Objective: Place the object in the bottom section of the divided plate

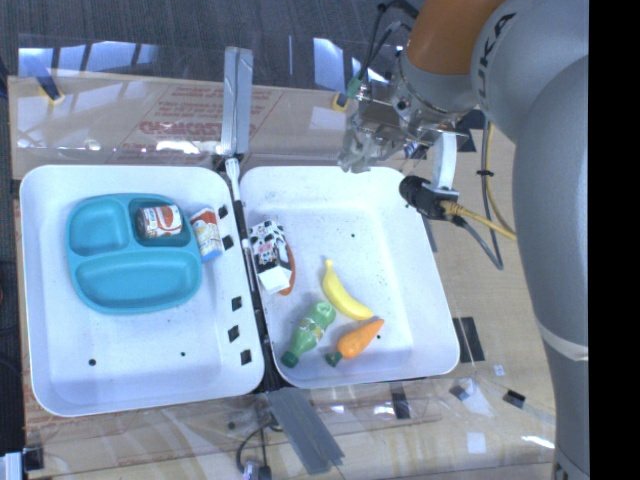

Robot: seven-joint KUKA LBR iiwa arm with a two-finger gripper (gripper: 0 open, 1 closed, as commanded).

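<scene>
Bins sit side by side on the bench in the camera view, the left bin (60, 368) bearing the goal and the right bin (400, 218) bearing the loose items, which suits a pick on one side and a drop on the other.

The blue divided plate (120, 283) lies in the far left part of the left bin. Its wide bottom section, on the near side, looks bare, so it is ready to receive something. A small can (158, 221) already rests in the plate's far right compartment, and a small bottle (207, 234) lies just beside the plate's right rim, outside it.

In the right bin a black-and-white carton (268, 253) lies near the left wall. A banana (344, 292), a green bottle (308, 332) and a carrot (357, 339) cluster toward the near side, close together. The task sentence does not name its object, so which of these is meant cannot be told; all lie in the right bin, well apart from the plate.

The gripper (358, 158) hangs over the far edge of the right bin, raised above the floor and away from every item. Whether its tool is released or clenched cannot be told, and nothing is seen grasped. Judging by this, picking has not yet begun.
</scene>
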